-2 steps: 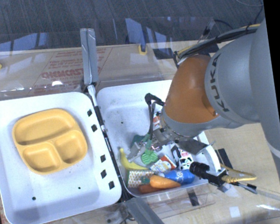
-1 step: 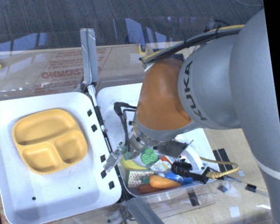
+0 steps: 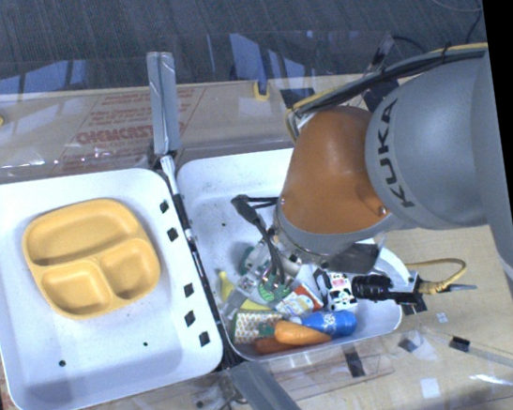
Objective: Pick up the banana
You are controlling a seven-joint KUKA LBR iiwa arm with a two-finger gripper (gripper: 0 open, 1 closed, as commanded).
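The end effector [image 3: 267, 266] is down inside the right bin [image 3: 200, 190], low over a cluster of small objects near the bin's front wall. The orange band and grey wrist of the arm [image 3: 392, 161] cover most of it from above, so whether it is spread or closed cannot be told from this angle, and nothing can be seen caught in it.

The banana [image 3: 228, 289] appears to be the slim yellow piece lying just to the left of the end effector, close against the bin's left wall; only a short stretch of it shows, so the identification is a judgement. It seems to rest on the bin floor, not lifted. In front of the end effector, toward the near rim, lie a carrot [image 3: 301, 333], a blue object [image 3: 340, 322] touching the carrot's tip, and a speckled pale item [image 3: 252, 324], all crowded together. A green and white thing [image 3: 270, 290] sits almost directly under the end effector.

Well off to the left, the other bin [image 3: 2, 282] carries a yellow divided tray [image 3: 91, 256], which plays no part here.

As for progress: the reach into the right bin looks done, and the end effector is near the clutter. The grasp itself is unconfirmed, and the lift is not yet done. What remains is securing the banana, which lies tight beside the wall and neighbours, then raising it clear of the bin
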